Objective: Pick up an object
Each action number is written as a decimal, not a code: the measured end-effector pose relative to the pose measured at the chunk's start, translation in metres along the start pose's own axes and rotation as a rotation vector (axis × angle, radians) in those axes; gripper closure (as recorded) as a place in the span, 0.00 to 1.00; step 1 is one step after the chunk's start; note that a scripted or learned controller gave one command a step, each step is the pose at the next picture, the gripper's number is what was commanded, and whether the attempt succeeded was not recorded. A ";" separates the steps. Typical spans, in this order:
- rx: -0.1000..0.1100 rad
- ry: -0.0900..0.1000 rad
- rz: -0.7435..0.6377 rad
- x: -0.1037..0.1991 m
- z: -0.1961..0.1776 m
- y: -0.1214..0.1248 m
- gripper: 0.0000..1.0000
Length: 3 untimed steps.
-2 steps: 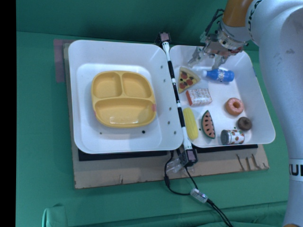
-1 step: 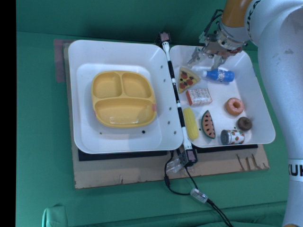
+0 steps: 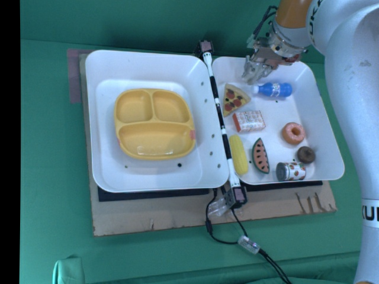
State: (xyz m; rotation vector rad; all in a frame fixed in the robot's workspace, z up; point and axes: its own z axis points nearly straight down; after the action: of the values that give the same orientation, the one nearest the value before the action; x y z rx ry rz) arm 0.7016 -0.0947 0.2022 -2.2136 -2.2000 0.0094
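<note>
We see the arm [image 3: 349, 70] reach in from the right, its orange band near the top edge, with the gripper [image 3: 253, 74] hanging over the far left corner of the right bin [image 3: 323, 108]. Its fingers point down and look slightly spread, with nothing between them. The tips sit just beside the cap end of a blue bottle [image 3: 274, 89], which lies on its side near the bin's far wall, and a little above a pizza slice [image 3: 233, 98].

Lower in the same bin we find an orange-and-white carton [image 3: 249, 121] lying near the middle, a doughnut [image 3: 293, 133] to its right, and a small brown chocolate doughnut [image 3: 305, 154] beside that. Along the near side lie a corn cob [image 3: 238, 154] close to the dividing edge, a watermelon slice [image 3: 260, 155] just beside it, and a can [image 3: 290, 171] on its side near the front wall. None of these touches the gripper.

The left bin [image 3: 103, 158] holds a yellow tray [image 3: 154, 123] with three compartments, set flat in the middle. A black-and-white striped bar [image 3: 218, 111] runs between the two bins. Both bins rest on a cardboard sheet [image 3: 154, 218] over the green bench [image 3: 47, 158], and a cable [image 3: 249, 244] trails from the bar's near end toward the front.
</note>
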 end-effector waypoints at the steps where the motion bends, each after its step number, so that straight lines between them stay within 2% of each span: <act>1: 0.001 -0.010 0.003 -0.005 0.000 -0.001 0.00; 2: -0.002 -0.014 -0.004 -0.003 0.010 -0.001 0.00; 3: -0.021 -0.016 -0.001 -0.003 0.013 -0.009 0.00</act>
State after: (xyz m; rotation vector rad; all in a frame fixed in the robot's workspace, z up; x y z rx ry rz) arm 0.6925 -0.0979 0.1889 -2.2315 -2.2191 0.0051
